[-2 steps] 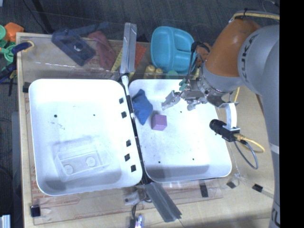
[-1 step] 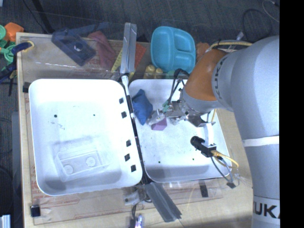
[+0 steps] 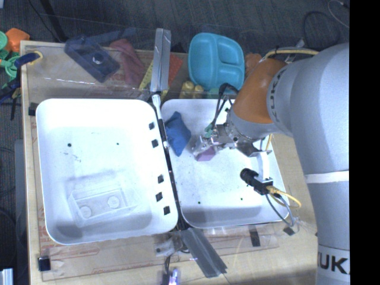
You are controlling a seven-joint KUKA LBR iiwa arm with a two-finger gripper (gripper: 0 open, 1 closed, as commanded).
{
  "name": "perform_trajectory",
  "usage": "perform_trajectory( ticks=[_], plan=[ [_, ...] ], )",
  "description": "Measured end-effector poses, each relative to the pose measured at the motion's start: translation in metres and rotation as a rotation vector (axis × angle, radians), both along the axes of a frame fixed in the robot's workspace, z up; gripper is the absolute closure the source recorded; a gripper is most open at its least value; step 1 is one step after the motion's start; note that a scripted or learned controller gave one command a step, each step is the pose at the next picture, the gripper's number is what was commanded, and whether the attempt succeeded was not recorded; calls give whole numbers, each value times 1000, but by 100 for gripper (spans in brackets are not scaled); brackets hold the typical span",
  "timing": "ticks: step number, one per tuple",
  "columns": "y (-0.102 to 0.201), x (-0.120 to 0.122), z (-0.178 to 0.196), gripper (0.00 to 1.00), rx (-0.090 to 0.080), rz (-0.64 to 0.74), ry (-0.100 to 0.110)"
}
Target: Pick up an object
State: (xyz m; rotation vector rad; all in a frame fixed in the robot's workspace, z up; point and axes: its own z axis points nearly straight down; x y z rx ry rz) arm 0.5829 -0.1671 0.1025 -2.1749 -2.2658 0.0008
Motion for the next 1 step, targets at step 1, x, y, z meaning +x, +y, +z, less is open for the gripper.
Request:
perform_trajectory(
  ticks=[1],
  plan=[
    [43,15,91,100,0,14,1]
  ],
)
